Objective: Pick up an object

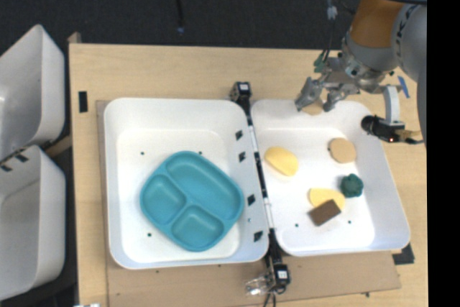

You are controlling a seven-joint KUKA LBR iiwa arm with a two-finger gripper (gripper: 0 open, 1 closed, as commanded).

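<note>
Lying loose in the right bin (pixel 374 226): a yellow oval piece (pixel 281 161) near the left wall, a tan round piece (pixel 342 150) toward the right side, a small dark green lump (pixel 351 185) just below that, and a yellow wedge (pixel 325 197) with a brown block (pixel 325 213) touching its lower edge, overlapping it slightly. All well apart from the gripper (pixel 321 98), none of them lifted. Poised at the bin's far rim, with the fingers (pixel 307 97) spread a little and pointing down; a small tan patch (pixel 312 109) visible right beneath them, but too small and too blurred to tell whether it sits between the fingers or merely behind them, so no saying whether anything is held. Above the gripper, the orange band (pixel 381 7) and grey links of the arm, leaning in from the right edge. In the left bin (pixel 118 154), a teal divided plate (pixel 190 200) with three compartments, lying flat and turned at an angle toward the near right corner. Between the two bins, a row of black clips (pixel 253 154) along the shared walls. Beneath both, the pale wooden worktop (pixel 180 72), and at far left two white containers (pixel 29 90) beside it.
</note>
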